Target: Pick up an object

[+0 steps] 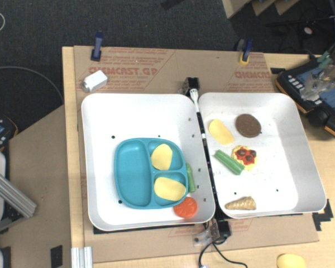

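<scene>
In the left bin lies a teal divided plate with two yellow pieces in its right compartments. A red tomato-like piece sits at the plate's lower right corner, and a thin green piece lies along its right edge. The right bin holds a yellow piece, a brown round patty, a green stick, a small pizza-like piece and a tan wedge.
A white block rests on the cardboard behind the left bin. Blue clamps hold the board's far edge. A yellow object lies off the board at the bottom right. Dark equipment stands at the right.
</scene>
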